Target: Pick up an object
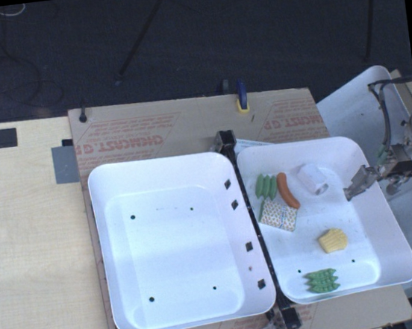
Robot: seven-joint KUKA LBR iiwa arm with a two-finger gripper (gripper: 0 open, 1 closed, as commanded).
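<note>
- Worktop point(28, 243): pale wood on the left, carrying a cardboard sheet point(157, 132) that is lying under both bins, likely to keep them level and in place.
- Left bin point(111, 184): sitting flush against its neighbour, probably serving as the drop side.
- Right bin point(386, 249): holding every candidate object, so the pick is going to happen here.
- Green pod point(266, 186) and orange sausage-shaped piece point(288, 190): lying side by side near the dividing wall, with a patterned square point(279, 216) just below them; crowding is making these harder targets.
- Clear cup-like item point(315, 178): lying apart, faint against the white.
- Yellow corn piece point(333, 240) and green pea pods point(321, 281): sitting well apart, giving easier access.
- Gripper point(359, 183): hovering at the right bin's right wall, grasping nothing; how far the fingers are spread, I cannot tell.
</note>
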